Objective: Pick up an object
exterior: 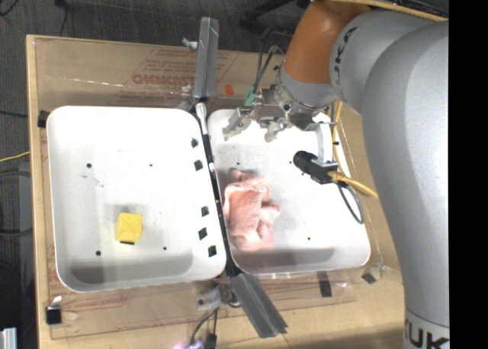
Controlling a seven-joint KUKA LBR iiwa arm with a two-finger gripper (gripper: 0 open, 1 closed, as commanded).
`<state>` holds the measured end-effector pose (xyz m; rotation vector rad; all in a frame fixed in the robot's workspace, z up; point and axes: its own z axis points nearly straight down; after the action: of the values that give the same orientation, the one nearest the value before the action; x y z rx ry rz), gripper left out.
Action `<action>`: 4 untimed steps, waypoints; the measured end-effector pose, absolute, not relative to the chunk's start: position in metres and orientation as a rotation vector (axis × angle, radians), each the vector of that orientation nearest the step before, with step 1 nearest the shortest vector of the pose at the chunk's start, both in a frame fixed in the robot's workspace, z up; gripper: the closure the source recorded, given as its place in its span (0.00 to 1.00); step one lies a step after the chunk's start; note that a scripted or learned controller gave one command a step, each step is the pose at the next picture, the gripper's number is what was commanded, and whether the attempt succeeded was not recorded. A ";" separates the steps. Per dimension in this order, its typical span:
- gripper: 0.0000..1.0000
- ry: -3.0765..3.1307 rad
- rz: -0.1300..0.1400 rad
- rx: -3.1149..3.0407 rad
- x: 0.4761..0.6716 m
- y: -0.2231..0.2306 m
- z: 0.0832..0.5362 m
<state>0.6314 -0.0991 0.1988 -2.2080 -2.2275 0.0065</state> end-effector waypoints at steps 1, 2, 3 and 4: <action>0.00 -2.215 0.001 -2.233 0.638 -0.102 0.128; 0.00 -2.084 0.005 -2.346 0.603 -0.131 0.092; 0.00 -2.255 0.022 -2.210 0.620 -0.109 0.095; 1.00 -2.259 0.011 -2.196 0.621 -0.102 0.104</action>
<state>0.6207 -0.1024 0.1044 -2.1961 -2.2587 0.0114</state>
